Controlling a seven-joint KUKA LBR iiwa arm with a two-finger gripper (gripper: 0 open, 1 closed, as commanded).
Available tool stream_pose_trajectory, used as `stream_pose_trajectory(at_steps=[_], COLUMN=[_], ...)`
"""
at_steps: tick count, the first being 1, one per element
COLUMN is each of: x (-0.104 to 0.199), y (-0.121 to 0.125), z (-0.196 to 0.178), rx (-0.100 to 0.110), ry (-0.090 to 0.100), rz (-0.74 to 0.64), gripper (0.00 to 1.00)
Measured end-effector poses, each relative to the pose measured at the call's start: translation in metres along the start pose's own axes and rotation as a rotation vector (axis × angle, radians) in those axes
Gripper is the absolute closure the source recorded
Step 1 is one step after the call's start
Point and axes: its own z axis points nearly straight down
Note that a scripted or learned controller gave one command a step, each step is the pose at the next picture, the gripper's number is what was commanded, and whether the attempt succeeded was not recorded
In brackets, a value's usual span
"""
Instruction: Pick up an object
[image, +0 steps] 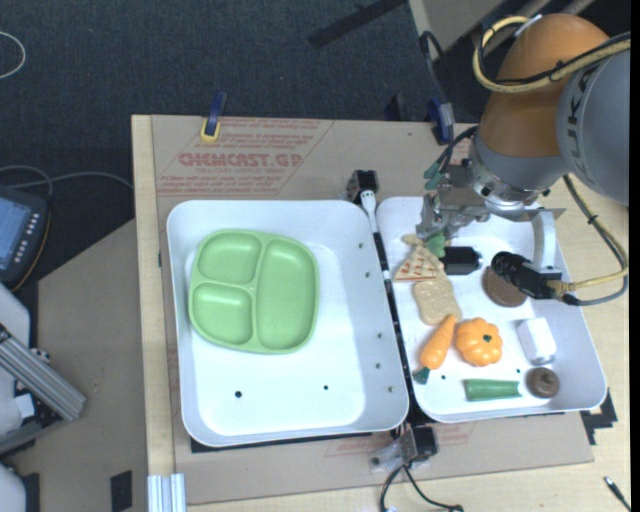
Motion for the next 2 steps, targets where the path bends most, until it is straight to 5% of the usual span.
stream_pose_trajectory(at_steps=[2], x=[0.027], y=[-0.010], z=[0.003], rx=[0.001], ry=[-0.001], rz=[0.005], gripper=[1.00])
